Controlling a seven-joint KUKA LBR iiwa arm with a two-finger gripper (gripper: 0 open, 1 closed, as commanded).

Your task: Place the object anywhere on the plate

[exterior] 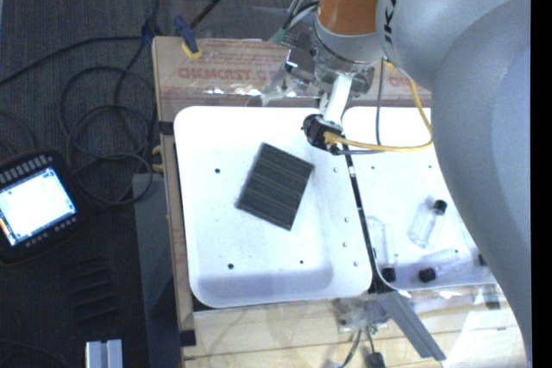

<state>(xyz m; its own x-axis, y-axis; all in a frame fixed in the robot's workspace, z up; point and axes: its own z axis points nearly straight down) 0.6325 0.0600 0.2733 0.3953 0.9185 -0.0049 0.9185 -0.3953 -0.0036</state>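
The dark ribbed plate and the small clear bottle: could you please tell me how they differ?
The plate is dark grey, opaque and ribbed; the bottle is clear with a black cap. The plate is flat, rectangular and much larger; the bottle is slim. The plate lies in the left bin, the bottle in the right bin. Both sit askew.

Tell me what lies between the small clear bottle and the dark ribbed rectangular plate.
Only the bins' shared rim separates the small clear black-capped bottle from the dark ribbed rectangular plate; nothing else visible lies between them.
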